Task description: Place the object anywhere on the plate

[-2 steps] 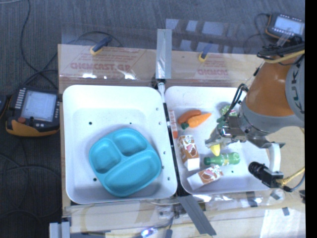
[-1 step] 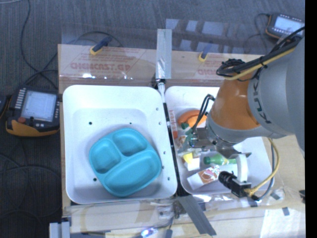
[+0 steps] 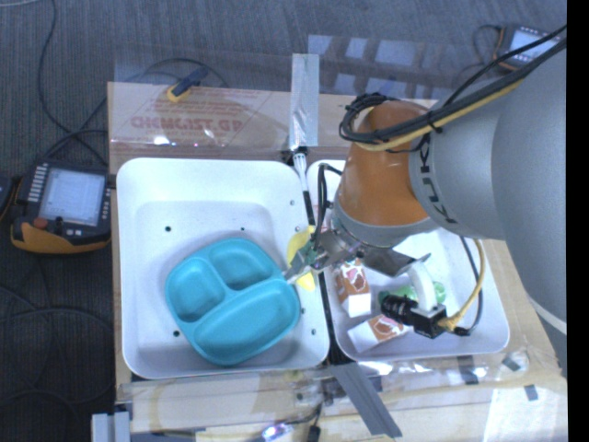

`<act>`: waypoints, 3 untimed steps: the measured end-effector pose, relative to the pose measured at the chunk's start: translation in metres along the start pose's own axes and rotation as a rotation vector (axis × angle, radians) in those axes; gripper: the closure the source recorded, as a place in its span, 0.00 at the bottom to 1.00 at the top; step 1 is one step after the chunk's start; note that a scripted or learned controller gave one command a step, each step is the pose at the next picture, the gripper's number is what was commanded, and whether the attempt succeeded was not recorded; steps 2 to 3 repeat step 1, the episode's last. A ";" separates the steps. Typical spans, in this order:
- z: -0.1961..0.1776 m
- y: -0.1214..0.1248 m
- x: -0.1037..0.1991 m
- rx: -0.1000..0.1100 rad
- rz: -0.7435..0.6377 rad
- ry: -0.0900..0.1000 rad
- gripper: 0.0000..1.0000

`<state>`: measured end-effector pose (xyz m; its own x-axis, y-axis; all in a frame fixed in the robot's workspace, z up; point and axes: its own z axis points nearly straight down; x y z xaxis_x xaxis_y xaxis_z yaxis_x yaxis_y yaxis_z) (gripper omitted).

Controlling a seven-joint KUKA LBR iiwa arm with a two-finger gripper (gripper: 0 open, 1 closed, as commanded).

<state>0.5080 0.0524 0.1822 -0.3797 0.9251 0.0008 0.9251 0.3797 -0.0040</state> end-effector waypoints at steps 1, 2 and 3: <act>0.000 0.000 0.000 0.000 0.000 0.000 0.00; 0.000 0.000 0.000 0.000 0.000 0.000 0.00; 0.000 0.000 0.000 0.000 0.000 0.000 0.00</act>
